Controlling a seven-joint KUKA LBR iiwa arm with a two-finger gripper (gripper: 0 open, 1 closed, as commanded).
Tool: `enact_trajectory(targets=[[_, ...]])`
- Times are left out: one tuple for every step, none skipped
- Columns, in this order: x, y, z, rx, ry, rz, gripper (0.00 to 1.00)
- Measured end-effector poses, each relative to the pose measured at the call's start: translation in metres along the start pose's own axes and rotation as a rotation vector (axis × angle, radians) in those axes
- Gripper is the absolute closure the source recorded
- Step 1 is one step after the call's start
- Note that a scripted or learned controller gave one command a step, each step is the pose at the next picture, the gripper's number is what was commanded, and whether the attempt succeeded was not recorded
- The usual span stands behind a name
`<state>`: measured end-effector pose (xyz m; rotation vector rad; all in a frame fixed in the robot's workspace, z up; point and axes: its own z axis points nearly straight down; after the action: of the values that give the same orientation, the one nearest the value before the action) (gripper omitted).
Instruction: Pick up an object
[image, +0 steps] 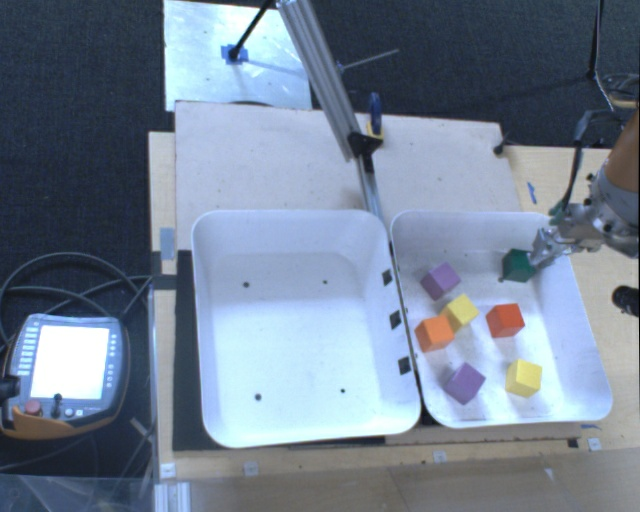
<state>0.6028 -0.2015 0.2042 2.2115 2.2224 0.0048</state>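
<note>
End effector (535, 255): reaches in over the right bin's (580, 330) right rim near its far right corner, fingers closed on a green block (516, 266) held just inside that rim.

Right bin, white, shallow, contents outward from the end effector:
- red cube (505, 320), near the right wall, just below the green block;
- purple cube (439, 281), toward the left wall, far half;
- yellow cube (461, 310), centre, touching the orange cube (434, 333) at its lower left;
- second yellow cube (523, 378), near the near right corner;
- second purple cube (464, 383), near the near edge, left of that yellow cube.

Left bin (215, 330), white, shallow, set against the right bin along their shared edge.

Worktop (260, 150): pale board beyond both bins.

Control pendant (62, 375): grey and orange, lit screen, off the worktop's left edge, with black cable.
</note>
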Motion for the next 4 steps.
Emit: enact_trajectory(targets=[[0.049,-0.014,-0.015,0.004,0.004,-0.004,1.00],[0.104,-0.031,-0.008,0.007,0.005,-0.005,1.00],[0.146,-0.050,-0.016,0.006,0.005,-0.004,1.00],[0.201,-0.060,-0.010,0.007,0.005,-0.006,1.00]])
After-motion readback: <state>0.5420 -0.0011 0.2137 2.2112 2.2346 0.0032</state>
